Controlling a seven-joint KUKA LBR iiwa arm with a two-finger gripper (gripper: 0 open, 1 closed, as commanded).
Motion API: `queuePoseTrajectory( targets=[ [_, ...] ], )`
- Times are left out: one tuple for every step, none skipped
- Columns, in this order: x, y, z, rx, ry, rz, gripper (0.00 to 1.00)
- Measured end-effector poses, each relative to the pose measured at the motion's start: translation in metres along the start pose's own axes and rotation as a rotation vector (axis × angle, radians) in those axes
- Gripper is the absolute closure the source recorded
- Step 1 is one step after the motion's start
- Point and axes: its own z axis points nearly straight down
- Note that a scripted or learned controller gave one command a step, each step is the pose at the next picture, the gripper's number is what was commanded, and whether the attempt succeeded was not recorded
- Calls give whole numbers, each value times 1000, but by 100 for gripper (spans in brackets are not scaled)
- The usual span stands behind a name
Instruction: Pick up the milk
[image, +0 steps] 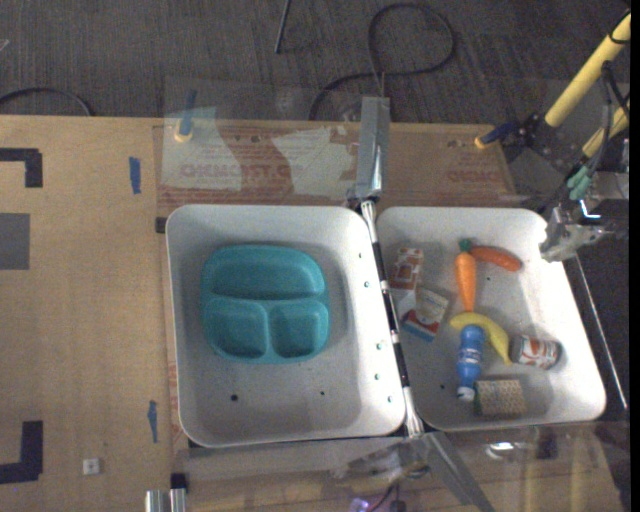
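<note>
Gripper (566, 240) at right bin's (590, 400) far edge, grip state unclear. Approach milk (427, 311) from above, avoid carrot (466, 281).

Milk carton (428, 311) flat in right bin (580, 330)

Soft, slightly blurry overhead picture; even light, faint shadows, dim upper edge.

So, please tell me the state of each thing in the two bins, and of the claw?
Teal plastic divided tray: flat in the left white bin, upright.
Small milk carton with red and white print: lying on its side, right white bin.
Second small carton: lying flat.
Blue plastic bottle: lying down.
Yellow toy banana: lying flat.
Orange toy carrot: lying flat.
Red and white can: on its side.
Claw: over the right bin's edge, holding nothing.
</note>
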Motion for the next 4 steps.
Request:
queuePoseTrajectory(
  targets=[
    [13, -15, 7, 7, 1, 232, 100],
    [-11, -29, 15, 7, 1, 408, 100],
    [5, 24, 2, 2, 0, 314, 100],
    [54, -31, -15, 8, 0, 477, 100]
  ],
)
